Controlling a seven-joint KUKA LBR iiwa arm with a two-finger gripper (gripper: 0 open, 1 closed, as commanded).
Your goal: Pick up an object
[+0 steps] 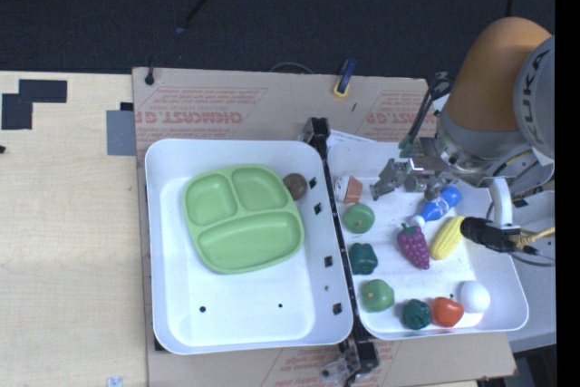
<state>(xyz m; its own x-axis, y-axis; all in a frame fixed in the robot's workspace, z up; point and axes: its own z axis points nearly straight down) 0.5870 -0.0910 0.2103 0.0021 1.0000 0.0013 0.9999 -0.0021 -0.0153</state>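
My gripper point(408, 183) hangs over the back of the right bin point(507, 322), its fingers spread open with nothing between them. Just right of it lies a blue bottle-like toy point(440, 205). A small orange-brown block point(352, 188) sits to its left. In front of the gripper lie a green apple point(359, 217), purple grapes point(413, 246) and a yellow corn cob point(447, 237). Nearer the front are a dark green pepper point(362, 258), a second green apple point(377, 295), another dark green piece point(416, 314), a red tomato point(447, 311) and a white egg point(473, 295).
The left bin point(181, 322) holds a green divided plate point(243, 217) with a brown ball point(294, 185) at its right edge. A black divider point(331, 231) separates the bins. A blue and yellow clip point(344, 79) sits on the cardboard behind.
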